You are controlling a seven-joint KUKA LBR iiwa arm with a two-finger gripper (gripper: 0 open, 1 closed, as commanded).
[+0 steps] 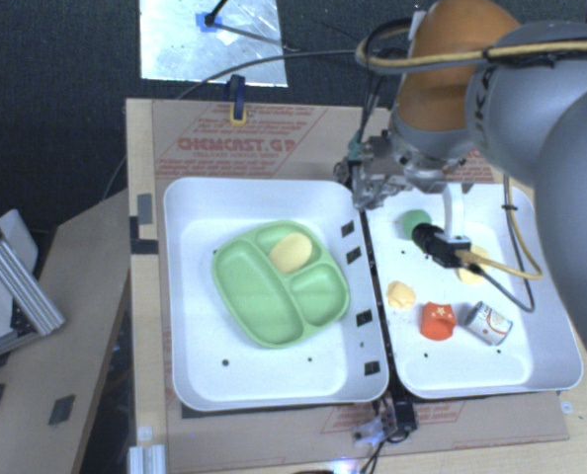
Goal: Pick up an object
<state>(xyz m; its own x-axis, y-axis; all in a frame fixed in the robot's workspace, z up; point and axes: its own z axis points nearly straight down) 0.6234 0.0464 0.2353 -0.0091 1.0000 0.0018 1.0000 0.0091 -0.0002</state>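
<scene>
Robot lab: taped cardboard bench (274,136), cables.

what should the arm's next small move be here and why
Probably shift toward the bench's front over the right bin and come down on one item, perhaps the red object. The gripper sits high at the divider between the bins, near their back edge, with nothing seen in it, while the red object lies apart from its neighbours.

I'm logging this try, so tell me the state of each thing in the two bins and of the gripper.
Green tray: flat in left bin, holding yellow piece.
Yellow piece: in tray's top compartment.
Green item: right bin, partly hidden.
Pale lump: loose, right bin.
Red item: loose, beside can.
Can: lying on its side.
Gripper: over the divider, holding nothing visible.
</scene>
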